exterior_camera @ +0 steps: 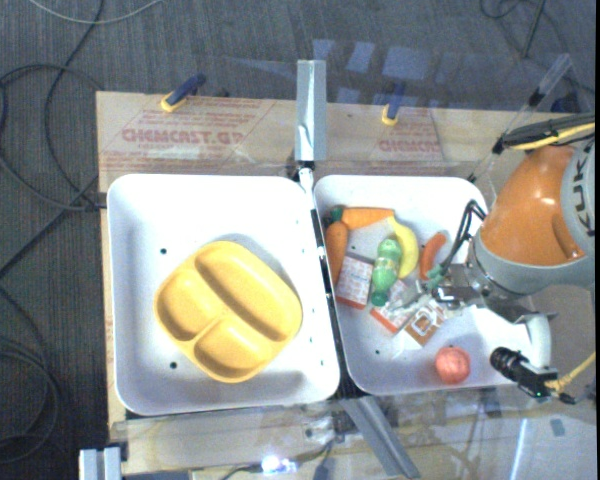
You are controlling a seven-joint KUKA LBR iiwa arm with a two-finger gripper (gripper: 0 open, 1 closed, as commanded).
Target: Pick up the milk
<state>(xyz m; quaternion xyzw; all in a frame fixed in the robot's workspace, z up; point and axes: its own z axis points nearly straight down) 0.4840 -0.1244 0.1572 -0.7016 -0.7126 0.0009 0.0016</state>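
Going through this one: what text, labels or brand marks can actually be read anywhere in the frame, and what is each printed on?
"CHEMCAST GP", faint red print on the brown protective sheet behind the left bin; read with some doubt, as it is blurred.
The same print repeats on the sheet behind the right bin, too blurred to read.
"KU", dark letters on the arm's orange band, cut off at the frame edge.
Carton labels in the right bin: too small to read.
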